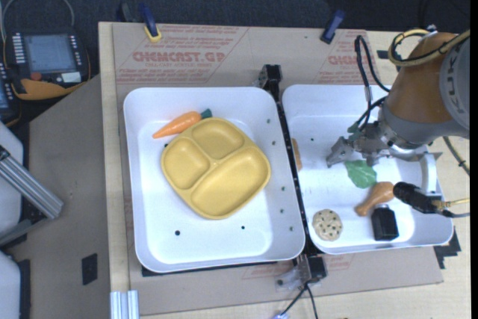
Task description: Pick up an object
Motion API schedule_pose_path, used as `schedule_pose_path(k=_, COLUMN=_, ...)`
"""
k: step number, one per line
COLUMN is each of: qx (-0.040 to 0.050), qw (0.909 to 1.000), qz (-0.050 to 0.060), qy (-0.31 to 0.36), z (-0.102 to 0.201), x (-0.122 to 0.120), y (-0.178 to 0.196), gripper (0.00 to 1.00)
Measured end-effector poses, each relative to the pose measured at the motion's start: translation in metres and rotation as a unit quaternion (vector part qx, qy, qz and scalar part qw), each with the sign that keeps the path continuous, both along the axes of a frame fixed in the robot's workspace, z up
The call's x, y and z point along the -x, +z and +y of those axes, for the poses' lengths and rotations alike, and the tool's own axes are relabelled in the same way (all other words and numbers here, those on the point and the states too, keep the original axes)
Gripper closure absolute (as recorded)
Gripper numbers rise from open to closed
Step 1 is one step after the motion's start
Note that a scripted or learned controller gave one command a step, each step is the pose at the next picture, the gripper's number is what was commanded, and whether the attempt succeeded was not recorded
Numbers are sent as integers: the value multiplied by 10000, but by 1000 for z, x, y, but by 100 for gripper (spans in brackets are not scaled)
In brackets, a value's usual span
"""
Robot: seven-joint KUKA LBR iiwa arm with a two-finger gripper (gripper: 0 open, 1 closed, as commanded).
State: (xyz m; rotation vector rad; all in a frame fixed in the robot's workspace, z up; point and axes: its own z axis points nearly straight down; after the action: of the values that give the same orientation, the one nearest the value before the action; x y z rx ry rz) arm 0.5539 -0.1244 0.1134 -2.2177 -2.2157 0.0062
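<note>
My gripper (345,152) hangs low over the middle of the right bin (321,112), with the grey arm and its orange band reaching in from the right. A green leafy piece (361,174) lies just below and to the right of it, touching or nearly touching the gripper's body. Close by are an orange-brown drumstick (374,197), a black block (385,223) and a round cookie (327,223) near the bin's front wall. I see nothing held in the gripper.
The left bin (149,183) holds a yellow divided plate (215,168) with a carrot (177,124) at its back left. A small tan thing (296,154) sits against the right bin's left wall. Cables run along the arm at the right.
</note>
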Motion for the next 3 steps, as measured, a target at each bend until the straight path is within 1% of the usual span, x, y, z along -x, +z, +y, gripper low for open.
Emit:
schedule_pose_path(k=1, qx=12, qw=10000, qz=-45, qy=-2, z=0, x=-2, y=15, gripper=100)
schedule_pose_path(k=2, qx=20, qw=10000, qz=-75, qy=11, z=2, x=-2, y=78, gripper=100)
schedule_pose_path(k=3, qx=22, qw=10000, qz=-74, qy=11, z=1, x=-10, y=123, gripper=100)
